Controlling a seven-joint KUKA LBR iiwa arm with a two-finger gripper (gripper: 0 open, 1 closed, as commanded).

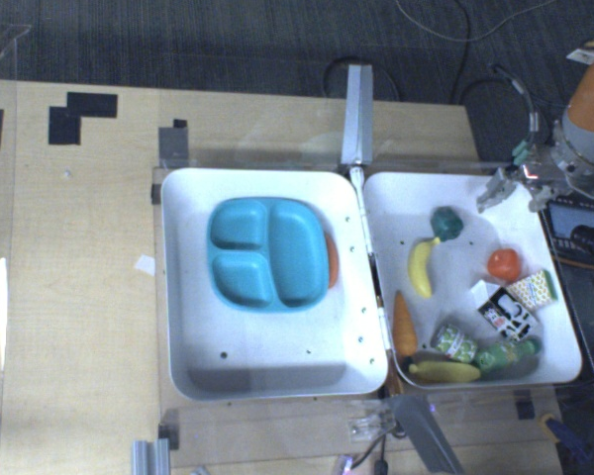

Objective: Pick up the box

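A small black-and-white printed box (pixel 504 313) lies in the right bin (pixel 465 201), near its lower right. A yellow-green patterned box (pixel 534 289) rests against its upper right corner. My gripper (pixel 515 193) hovers over the bin's far right corner, well above and behind both boxes. It is open, with nothing between its fingers (pixel 490 191). The grey wrist with its orange band (pixel 591 102) reaches in from the right edge.
The right bin also holds a teal object (pixel 446 224), a banana (pixel 421 267), a red tomato (pixel 504 263), a carrot (pixel 404 327), a green can (pixel 453 343), green produce (pixel 505 355) and a second banana (pixel 444 371). A blue divided tray (pixel 267 252) sits in the left bin (pixel 188 295).
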